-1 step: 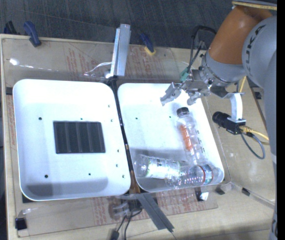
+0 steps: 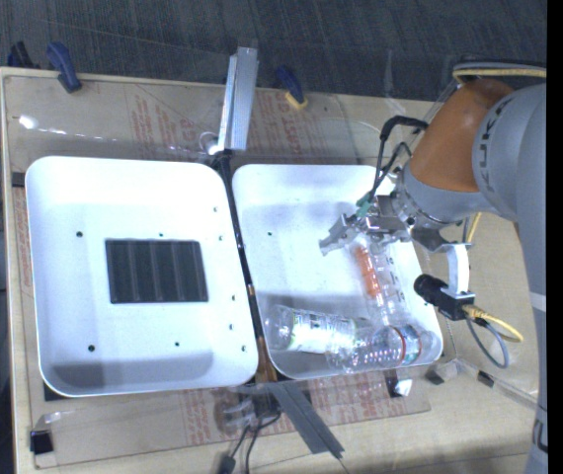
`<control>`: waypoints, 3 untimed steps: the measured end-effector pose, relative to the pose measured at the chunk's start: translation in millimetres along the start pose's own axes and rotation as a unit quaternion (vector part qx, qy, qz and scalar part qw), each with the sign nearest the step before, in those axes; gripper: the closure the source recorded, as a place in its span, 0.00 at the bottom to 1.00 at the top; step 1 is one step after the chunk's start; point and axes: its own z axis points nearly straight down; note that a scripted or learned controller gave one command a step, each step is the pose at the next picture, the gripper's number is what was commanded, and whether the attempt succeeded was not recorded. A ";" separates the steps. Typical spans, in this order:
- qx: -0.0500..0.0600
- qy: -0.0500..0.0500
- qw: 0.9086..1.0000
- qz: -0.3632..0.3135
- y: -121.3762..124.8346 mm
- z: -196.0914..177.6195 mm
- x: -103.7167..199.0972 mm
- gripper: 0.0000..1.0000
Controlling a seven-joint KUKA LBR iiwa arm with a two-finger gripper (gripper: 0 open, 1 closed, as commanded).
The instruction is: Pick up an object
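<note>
My gripper (image 2: pixel 344 233) hangs over the right bin (image 2: pixel 281 196), near its middle right, reaching in from the orange-banded wrist. Just below it lies a clear item with an orange core (image 2: pixel 369 270), stretching toward the bin's front. Whether the gripper touches that item is unclear. A clear plastic bottle with a white label (image 2: pixel 308 332) lies along the front wall. A crumpled clear bottle (image 2: pixel 392 345) rests beside it in the front right corner.
The left bin (image 2: pixel 64 205) holds a dark ribbed rectangular panel (image 2: pixel 156 271) near its centre. A metal bar (image 2: pixel 238 97) rises behind the seam between the bins. Blue clamps (image 2: pixel 64 67) grip the bench's back edge. Cables (image 2: pixel 479 314) trail at the right bin's outer side.
</note>
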 end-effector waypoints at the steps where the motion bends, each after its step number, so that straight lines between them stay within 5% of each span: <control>1: -0.002 0.000 0.999 -0.039 2.8 -10.2 -0.1 0.00; 3: -0.001 0.001 0.997 -0.081 14.8 16.3 -3.8 0.00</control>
